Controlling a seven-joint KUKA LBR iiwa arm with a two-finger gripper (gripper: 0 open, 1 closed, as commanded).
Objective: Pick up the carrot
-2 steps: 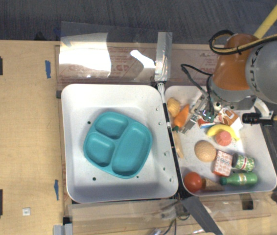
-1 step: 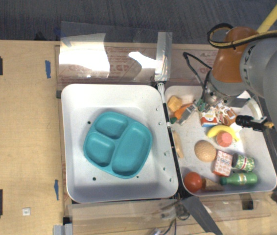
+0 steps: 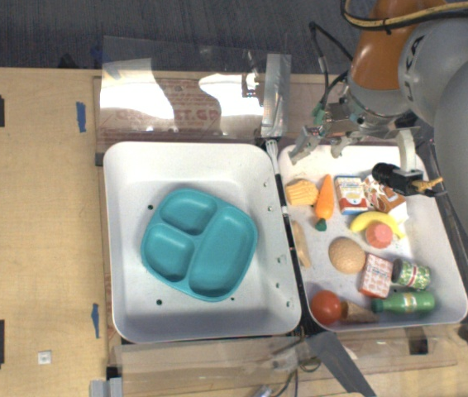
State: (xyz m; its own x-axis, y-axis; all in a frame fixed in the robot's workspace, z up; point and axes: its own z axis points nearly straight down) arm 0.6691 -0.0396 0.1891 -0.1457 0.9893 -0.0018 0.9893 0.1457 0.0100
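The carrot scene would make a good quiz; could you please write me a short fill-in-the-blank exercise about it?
1. The carrot lies in the ____ bin of the camera view.
2. The left bin holds a divided plate coloured ____.
3. Directly left of the carrot sits a ridged ____ food piece.
4. The gripper hangs above the right bin's ____ edge.

Missing words: right; teal; yellow-orange; far

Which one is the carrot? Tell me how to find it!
Look in the right-hand white bin, the one full of toy food. Near its top left lies the carrot, between a yellow waffle and a small juice box. It is the orange cone with a green tip.
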